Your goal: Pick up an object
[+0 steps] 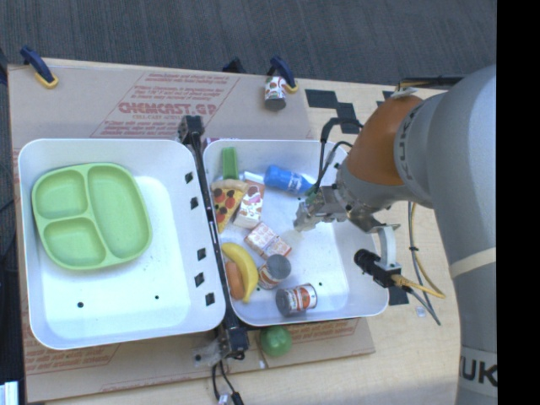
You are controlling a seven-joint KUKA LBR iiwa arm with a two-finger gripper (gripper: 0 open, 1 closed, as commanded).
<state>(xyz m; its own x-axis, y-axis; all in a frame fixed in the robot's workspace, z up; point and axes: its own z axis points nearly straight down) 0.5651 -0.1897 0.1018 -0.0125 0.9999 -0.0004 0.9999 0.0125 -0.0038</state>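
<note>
My gripper (pixel 307 214) hangs low in the right bin (pixel 342 298), over bare white floor near the bin's middle. To its upper left lies a blue bottle (pixel 285 179), and to its lower left a pink patterned packet (pixel 268 241). Further left are a pizza slice (pixel 226 202), a white and red box (pixel 250 206) and a green stick (pixel 229 160). Along the front lie a banana (pixel 243 263), a grey-topped tin (pixel 276 268) and a red-labelled can (pixel 297 299) on its side. I see no object in the gripper.
The left bin (pixel 126 306) holds a green divided plate (pixel 89 213). A green ball (pixel 274 340) sits outside the bins at the front edge. A small bottle (pixel 274 89) and blue clamps stand along the bench's back. Cables hang by the arm on the right.
</note>
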